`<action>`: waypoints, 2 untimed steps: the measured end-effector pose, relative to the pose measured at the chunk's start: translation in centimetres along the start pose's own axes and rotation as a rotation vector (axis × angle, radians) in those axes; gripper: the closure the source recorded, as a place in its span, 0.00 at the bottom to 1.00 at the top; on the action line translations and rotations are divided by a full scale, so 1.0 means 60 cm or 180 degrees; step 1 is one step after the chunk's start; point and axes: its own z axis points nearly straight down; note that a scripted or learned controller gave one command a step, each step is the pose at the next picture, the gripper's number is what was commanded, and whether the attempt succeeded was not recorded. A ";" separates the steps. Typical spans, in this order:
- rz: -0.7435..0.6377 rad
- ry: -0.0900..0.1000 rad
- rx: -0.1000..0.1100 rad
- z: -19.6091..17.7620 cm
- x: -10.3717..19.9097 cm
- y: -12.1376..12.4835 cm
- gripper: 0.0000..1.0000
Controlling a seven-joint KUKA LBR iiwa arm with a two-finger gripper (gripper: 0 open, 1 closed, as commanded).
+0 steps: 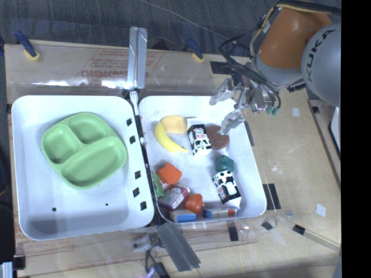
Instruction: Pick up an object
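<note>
My gripper (227, 109) hangs over the back right part of the right bin (252, 155), fingers spread open with nothing between them. One fingertip (232, 120) is just above a brown round piece (218, 138). Beside that piece stands a black-and-white cow-print carton (199, 139). A yellow banana (167, 139) and a pale yellow lump (174, 123) lie to its left. A teal object (224, 163), a second cow-print carton (226, 187), an orange block (170, 173) and a red item (194, 202) lie nearer the front.
The left bin (35, 213) holds a green divided plate (84, 148). A purple-wrapped item (174, 198) and a blue flat piece (183, 216) crowd the right bin's front left corner. A metal divider bracket (137, 57) stands between the bins at the back.
</note>
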 end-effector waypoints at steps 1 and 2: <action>0.0121 -0.0076 0.0019 0.162 -0.003 0.030 0.00; -0.0551 0.0000 -0.0010 0.200 0.021 0.173 0.00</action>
